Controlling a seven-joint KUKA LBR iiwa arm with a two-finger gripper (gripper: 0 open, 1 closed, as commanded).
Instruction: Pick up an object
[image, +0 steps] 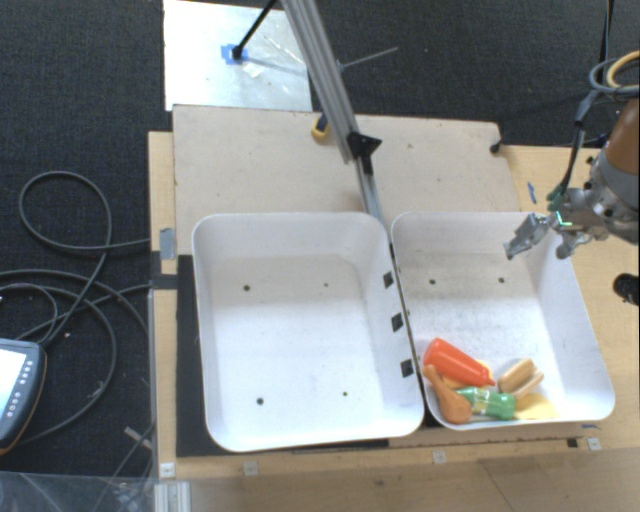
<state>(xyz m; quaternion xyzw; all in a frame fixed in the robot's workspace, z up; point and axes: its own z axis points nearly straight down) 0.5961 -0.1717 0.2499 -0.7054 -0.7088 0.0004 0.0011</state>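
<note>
Writing: the only candidate we see is the pendant (15, 385) screen at the picture's left edge, and it's too small to read. The blue tape (229, 53) on the pale sheet beyond the bench's far edge carries no marks we can make out.

Claw (543, 238): we read it as released, two fingers (520, 243) spread with a gap between them. Nothing sits in that gap and nothing touches it. It hangs over the right bin (590, 340), at that bin's far right corner, close to the right wall. Orange band (622, 140) of the arm is at the right edge above it.

Task things: all piled in the right bin's near end, well apart from the claw.
- carrot (458, 362), orange-red, nearest the left wall, lying at a slant
- drumstick (448, 395), tan-orange, just under the carrot, touching it
- green piece (490, 403), against the near wall, touching the drumstick
- bun (520, 376), tan, right of the carrot, beside the green piece
- yellow bit (538, 405), by the near wall, partly under the bun; we can't tell what it is

Left bin (200, 300): a few dark specks on the floor. Black tabs (397, 322) run along the shared wall between the bins.

Grey pole (330, 80) slants down from the top edge to the bins' far shared corner. Cables (70, 240) loop on the dark floor left of the bench (250, 160).
</note>
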